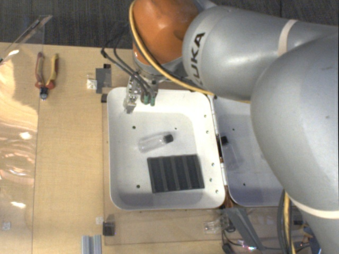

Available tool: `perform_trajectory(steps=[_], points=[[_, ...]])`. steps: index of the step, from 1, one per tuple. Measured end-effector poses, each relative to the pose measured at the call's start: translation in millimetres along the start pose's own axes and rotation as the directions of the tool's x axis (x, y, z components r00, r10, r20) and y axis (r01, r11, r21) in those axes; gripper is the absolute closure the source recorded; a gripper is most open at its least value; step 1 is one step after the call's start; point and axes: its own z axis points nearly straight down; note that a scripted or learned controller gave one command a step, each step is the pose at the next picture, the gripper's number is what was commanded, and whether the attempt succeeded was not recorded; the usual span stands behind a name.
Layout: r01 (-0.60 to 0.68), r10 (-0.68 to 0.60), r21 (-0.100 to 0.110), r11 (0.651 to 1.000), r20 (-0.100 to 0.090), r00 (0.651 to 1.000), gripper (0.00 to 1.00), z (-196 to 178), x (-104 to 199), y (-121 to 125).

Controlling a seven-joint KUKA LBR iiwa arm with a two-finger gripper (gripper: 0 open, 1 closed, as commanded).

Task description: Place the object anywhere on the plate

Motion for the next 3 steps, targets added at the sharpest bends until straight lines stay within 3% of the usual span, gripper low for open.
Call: perform_trajectory(steps=[1,2,3], points=[[-0.317,0.317,0.0,0.949,0.002,0.949,1.0,-62,-10,1],[-0.725,0.725,0.005,0.689,0.0,0.689,1.0,46,4,-1],[-0.713,0.713,0.0,0.701,0.001,0.701,1.0,113,68,-37]])
